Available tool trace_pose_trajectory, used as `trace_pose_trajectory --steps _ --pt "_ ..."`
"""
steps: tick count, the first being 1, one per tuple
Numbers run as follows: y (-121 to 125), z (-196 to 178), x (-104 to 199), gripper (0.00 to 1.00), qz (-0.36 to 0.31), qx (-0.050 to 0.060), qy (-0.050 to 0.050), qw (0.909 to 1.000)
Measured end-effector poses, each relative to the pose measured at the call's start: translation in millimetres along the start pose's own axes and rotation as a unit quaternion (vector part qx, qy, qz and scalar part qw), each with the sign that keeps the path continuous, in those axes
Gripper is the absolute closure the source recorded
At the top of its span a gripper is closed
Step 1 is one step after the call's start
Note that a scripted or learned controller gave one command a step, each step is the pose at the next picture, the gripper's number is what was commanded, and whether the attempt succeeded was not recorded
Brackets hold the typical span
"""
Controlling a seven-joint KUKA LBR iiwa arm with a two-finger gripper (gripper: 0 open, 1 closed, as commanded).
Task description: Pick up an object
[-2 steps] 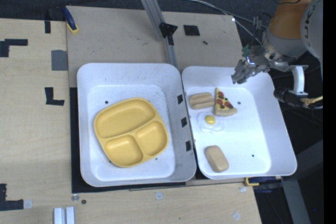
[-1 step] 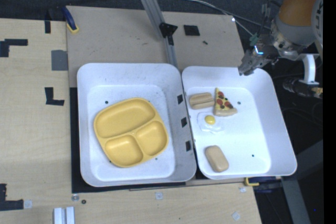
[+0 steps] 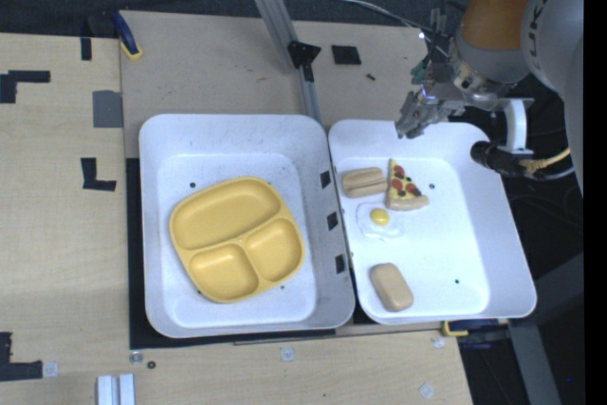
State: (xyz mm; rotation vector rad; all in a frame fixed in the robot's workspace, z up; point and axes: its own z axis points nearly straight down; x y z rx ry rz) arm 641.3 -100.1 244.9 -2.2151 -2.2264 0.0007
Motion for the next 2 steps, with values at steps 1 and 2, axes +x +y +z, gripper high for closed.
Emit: trace_pose_trajectory --steps 1,2 --pt "-6.2 15.9 56.3 1.0 0.0 0.001 0.0 1.0" --pt "-11.0 9.1 104.4 1.0 0.0 0.0 0.0 1.0"
